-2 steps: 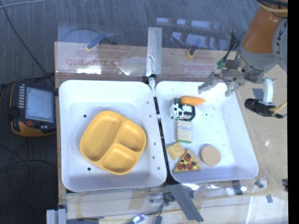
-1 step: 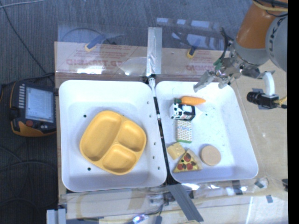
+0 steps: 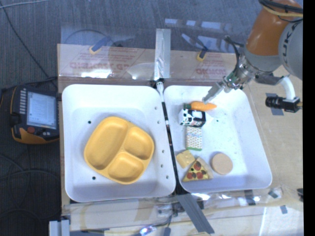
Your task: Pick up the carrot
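Observation:
The carrot [image 3: 203, 105], small and orange with a green end on its left, lies near the back of the right bin [image 3: 246, 132]. It rests against the top of a black-and-white spotted toy [image 3: 192, 117]. My gripper [image 3: 210, 95] reaches in slanting from the upper right. Its tip is just above and to the right of the carrot, very close to its right end. Nothing shows in its grasp.
In front of the carrot, the right bin holds a patterned white-green block [image 3: 194, 139], a yellow cheese wedge [image 3: 185, 158], a pizza slice [image 3: 198, 171] and a round tan cookie [image 3: 222, 163]. A yellow divided plate [image 3: 119, 149] sits in the left bin [image 3: 74, 132].

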### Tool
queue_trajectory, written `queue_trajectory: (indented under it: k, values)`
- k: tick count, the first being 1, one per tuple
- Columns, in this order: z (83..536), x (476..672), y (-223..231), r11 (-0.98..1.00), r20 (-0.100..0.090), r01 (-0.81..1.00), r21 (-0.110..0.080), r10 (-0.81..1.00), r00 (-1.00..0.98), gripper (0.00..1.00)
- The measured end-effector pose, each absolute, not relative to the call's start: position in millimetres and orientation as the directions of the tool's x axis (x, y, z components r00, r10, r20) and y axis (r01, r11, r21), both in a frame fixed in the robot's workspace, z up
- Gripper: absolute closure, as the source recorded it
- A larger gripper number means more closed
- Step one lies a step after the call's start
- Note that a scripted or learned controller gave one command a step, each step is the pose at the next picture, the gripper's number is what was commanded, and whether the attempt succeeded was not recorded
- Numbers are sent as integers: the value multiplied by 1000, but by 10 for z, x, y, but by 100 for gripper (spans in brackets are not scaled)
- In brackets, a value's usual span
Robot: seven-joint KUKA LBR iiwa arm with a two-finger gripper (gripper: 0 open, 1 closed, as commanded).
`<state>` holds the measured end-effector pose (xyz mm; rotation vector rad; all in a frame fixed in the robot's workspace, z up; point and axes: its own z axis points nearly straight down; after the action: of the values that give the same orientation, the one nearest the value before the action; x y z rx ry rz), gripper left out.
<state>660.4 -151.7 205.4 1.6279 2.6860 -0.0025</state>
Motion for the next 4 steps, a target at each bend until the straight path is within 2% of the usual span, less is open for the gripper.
queue_trajectory:
  k: [1,2,3,4]
  values:
    - [1605,6685,-1616,252,1,968,0,968,-252,0]
    - [2063,6687,-1479,394,-4,919,0,919,-394,0]
    - [1350,6687,-1517,265,1,964,0,964,-265,0]
    - [882,6708,-1662,181,1,983,4,983,-181,0]
